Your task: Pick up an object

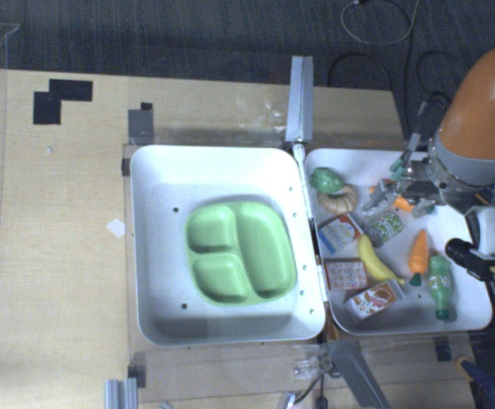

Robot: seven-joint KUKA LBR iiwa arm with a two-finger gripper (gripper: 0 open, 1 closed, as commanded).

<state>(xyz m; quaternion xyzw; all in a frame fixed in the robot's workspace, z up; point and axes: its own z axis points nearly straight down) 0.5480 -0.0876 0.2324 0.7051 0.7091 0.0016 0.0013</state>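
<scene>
The right bin (477,318) holds a pile of small items. A green round piece (325,179) and a beige knobbly one (339,200) lie at its far left. In the middle sit a blue-and-white packet (339,233), a green can (386,226), a yellow banana (375,260) and a red patterned card (346,274). An orange carrot (418,252), a green bottle (440,286) and a red-and-white carton (375,298) lie nearer the front. My gripper (398,192) hangs low over the bin's far middle, just above the can, with a small orange bit beside it.
The left bin (158,313) holds a green divided tray (240,251). A metal post (300,100) stands behind the seam between the bins. The orange-banded arm (483,118) covers the right bin's far right corner. Cables trail over the dark floor behind.
</scene>
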